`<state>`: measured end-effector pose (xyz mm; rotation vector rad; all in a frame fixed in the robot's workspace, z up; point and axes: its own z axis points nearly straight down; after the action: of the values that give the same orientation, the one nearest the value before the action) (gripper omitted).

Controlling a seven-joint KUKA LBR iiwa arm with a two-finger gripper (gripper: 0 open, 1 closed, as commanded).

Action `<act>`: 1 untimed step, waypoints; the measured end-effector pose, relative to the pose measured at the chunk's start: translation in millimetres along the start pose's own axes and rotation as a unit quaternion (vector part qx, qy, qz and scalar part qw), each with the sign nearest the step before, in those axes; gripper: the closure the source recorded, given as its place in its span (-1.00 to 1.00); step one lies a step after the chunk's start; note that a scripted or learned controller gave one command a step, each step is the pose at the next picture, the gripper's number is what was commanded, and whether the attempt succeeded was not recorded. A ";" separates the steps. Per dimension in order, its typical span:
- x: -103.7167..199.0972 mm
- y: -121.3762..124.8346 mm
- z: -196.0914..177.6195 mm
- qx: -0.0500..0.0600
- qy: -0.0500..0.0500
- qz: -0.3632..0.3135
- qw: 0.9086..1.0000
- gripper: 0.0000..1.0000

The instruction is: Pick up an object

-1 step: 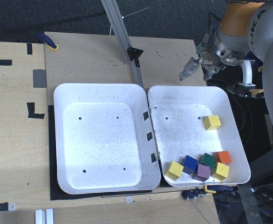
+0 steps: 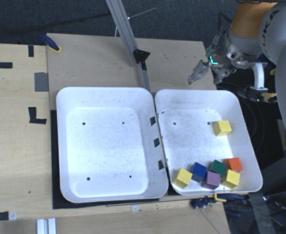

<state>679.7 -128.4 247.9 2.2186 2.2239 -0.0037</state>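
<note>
Blocks are all still lying in the right bin (image 2: 201, 99): a lone yellow cube (image 2: 222, 127) near its far side, and a cluster of yellow, blue, purple, green and orange cubes (image 2: 210, 173) crowding the near edge. Nothing is being carried yet. The gripper (image 2: 205, 70) is hovering above the desk (image 2: 172, 62) beyond the bin's far rim, its jaws holding nothing; whether they are wide or narrow I cannot tell. The whole pick is still waiting.
</note>
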 end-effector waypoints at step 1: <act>7.7 -1.8 62.5 0.003 0.001 0.000 1.000 -1.00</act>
<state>677.8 -120.9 185.4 2.2227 2.2275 -0.0090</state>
